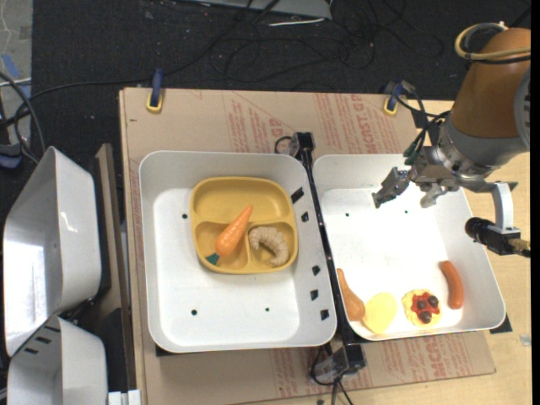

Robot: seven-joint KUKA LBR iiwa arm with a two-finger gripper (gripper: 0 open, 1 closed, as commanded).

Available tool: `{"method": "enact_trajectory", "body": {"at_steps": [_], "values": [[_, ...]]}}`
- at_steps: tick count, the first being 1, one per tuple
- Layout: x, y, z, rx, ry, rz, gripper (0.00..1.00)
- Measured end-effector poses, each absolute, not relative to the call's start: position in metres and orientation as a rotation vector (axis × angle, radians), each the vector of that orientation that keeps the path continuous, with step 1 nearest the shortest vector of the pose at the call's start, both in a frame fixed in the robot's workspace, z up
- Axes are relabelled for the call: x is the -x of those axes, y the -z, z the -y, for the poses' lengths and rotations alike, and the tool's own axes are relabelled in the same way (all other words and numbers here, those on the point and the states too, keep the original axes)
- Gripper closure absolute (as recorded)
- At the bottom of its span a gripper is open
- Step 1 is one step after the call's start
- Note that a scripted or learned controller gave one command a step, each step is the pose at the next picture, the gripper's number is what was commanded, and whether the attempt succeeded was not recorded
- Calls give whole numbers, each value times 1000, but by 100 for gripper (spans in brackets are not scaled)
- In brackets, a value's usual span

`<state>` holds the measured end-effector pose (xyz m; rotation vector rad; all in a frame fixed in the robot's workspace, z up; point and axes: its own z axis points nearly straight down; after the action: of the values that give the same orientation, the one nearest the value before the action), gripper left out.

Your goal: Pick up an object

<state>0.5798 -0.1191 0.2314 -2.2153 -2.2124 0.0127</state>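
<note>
Right bin [396, 251] front edge: orange drumstick-like piece [349, 295], pale yellow disc [380, 310], small pizza toy [422, 306], red-orange sausage [454, 283]. Gripper [415, 187] hovers over the bin's far end, fingers apart, nothing between them.

my gripper [413, 188] hangs open over the right bin [396, 243], toward its one o'clock corner, holding nothing. a sausage [454, 283], a small pizza [422, 306], a yellow disc [380, 310] and a drumstick [349, 295] lie along six o'clock. the left bin [169, 251] holds a yellow plate [221, 197] with a carrot [234, 230] and shrimp [270, 243].
</note>
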Motion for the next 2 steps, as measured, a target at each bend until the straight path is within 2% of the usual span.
{"method": "enact_trajectory", "body": {"at_steps": [1, 2], "values": [[-582, -239, 119, 2220, 0, 2222, 0], [-573, -191, 120, 2221, -3, 2218, 0]]}}
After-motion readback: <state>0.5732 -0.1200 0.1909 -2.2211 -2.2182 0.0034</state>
